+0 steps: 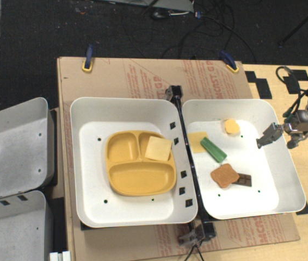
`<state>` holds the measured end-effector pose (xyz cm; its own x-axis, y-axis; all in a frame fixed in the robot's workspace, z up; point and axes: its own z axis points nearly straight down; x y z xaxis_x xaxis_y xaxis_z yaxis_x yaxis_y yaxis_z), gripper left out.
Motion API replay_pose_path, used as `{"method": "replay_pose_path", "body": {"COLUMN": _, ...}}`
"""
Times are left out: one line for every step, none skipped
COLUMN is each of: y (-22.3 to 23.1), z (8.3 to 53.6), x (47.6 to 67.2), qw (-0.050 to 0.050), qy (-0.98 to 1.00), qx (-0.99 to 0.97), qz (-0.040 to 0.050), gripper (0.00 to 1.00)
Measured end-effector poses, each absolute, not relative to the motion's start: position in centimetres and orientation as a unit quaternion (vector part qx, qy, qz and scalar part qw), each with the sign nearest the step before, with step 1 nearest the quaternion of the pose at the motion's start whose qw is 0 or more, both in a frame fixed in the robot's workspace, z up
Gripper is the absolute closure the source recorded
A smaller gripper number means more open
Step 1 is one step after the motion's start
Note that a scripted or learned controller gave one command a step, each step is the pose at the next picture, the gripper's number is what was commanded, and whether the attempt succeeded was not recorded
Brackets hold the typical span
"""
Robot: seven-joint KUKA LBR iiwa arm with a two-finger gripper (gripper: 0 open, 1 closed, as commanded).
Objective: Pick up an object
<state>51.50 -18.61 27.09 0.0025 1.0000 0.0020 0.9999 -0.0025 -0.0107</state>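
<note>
The gripper (279, 136) hangs over the right bin's (284, 194) right side with its fingers spread and nothing between them — the nearest pick, a round yellow piece (232, 126), lies to its left and a little farther up the view, well apart.

A robotics lab: clamped cardboard (159, 80) benchtop, loose cables (208, 15) on dark floor.

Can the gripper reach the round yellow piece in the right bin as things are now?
Probably yes. The gripper sits at the right white bin's right side, and bare floor lies between it and the round yellow piece. The green block lies clear of that path.
</note>
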Motion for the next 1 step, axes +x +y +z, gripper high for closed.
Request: {"method": "replay_pose_path", "body": {"y": -18.58, "z": 27.63, "x": 51.71, "qw": 0.000, "qy": -0.707, "qx": -0.707, "qz": 0.0004, "gripper": 0.00}}
